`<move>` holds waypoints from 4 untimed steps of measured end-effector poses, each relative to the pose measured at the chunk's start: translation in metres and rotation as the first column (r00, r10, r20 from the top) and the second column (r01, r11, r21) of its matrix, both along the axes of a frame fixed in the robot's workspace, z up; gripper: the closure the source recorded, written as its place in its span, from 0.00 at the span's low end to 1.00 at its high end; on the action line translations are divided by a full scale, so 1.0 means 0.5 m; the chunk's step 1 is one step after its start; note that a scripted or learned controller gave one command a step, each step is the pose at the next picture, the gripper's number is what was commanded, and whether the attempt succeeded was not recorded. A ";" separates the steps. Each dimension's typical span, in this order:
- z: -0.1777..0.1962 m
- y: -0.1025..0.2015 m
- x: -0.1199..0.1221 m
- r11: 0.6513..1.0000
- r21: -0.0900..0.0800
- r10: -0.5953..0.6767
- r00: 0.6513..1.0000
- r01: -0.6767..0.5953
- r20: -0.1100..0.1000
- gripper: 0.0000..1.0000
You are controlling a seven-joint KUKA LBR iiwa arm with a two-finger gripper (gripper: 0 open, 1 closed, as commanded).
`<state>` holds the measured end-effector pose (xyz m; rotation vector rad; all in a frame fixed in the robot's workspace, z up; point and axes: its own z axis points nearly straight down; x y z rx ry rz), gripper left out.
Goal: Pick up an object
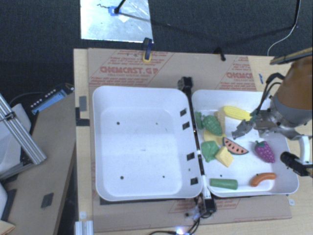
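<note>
1. camera view: arm enters from the right, gripper point(243, 128) hovers low over the right bin point(293, 182), around its middle, pointing left.
2. task progress: judging by the layout, nothing is picked yet. all toys lie on the bin floor, none lifted. the grasp and the lift are both left to do.
3. fingers: they look parted a little, tips splayed, with nothing between them. too small to tell whether a tip touches the bin floor.
4. candidate things, all in the right bin: watermelon slice point(235, 147) just near-left of the fingertips, closest one. corn cob point(236, 113) just far of them. purple grapes point(264, 151) near-right, beside the wrist.
5. others: green leafy veg point(212, 124) at the left side, yellow cheese wedge point(224, 156) touching the watermelon slice, green cucumber point(223, 183) and orange sausage point(262, 178) at the near edge.
6. left bin point(102, 102) holds no toys.
</note>
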<state>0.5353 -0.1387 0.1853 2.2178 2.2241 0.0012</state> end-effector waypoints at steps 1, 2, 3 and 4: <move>-0.213 0.122 0.063 1.000 0.004 0.006 1.000 -0.006 -0.004 0.00; -0.180 0.112 0.065 1.000 0.000 0.001 1.000 -0.001 0.002 1.00; -0.169 0.112 0.107 1.000 0.000 0.002 1.000 -0.002 0.003 1.00; -0.204 0.108 -0.021 1.000 0.001 -0.004 1.000 0.004 -0.006 1.00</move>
